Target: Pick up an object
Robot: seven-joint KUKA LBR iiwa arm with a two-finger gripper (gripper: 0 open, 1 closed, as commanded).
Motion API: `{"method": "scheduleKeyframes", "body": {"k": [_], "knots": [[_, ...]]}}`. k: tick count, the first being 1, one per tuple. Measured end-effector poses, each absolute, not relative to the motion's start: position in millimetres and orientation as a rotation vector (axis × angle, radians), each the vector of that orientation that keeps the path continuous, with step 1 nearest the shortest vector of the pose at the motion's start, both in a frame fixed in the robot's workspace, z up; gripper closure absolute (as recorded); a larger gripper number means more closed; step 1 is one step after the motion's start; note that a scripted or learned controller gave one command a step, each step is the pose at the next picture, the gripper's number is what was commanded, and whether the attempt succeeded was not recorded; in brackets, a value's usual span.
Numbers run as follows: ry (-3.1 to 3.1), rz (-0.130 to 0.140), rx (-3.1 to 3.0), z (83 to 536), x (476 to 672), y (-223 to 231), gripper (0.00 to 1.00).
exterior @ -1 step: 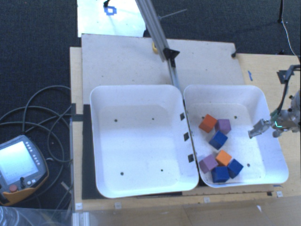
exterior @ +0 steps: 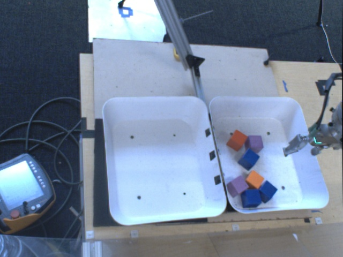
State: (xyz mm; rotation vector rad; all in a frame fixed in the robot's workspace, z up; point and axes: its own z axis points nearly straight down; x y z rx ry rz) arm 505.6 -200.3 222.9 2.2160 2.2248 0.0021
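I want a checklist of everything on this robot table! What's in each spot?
Surface: wooden bench with a pale board and two white bins, left bin and right bin.
Job's things: seven blocks in the right bin: two orange, two purple, three blue.
Clutter: nothing seen.
Grippers: hand at the right bin's right rim, holding nothing.
Cables: black loops on the floor.
Surroundings: dark carpet, handheld controller, metal pole.

The claw (exterior: 293, 145) reaches in low from the right edge.
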Motion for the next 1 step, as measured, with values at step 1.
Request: {"method": "scheduleKeyframes", "body": {"k": [1], "knots": [[2.226,-0.001,2.220,179.4,504.8,-193.6,0.00]]}}
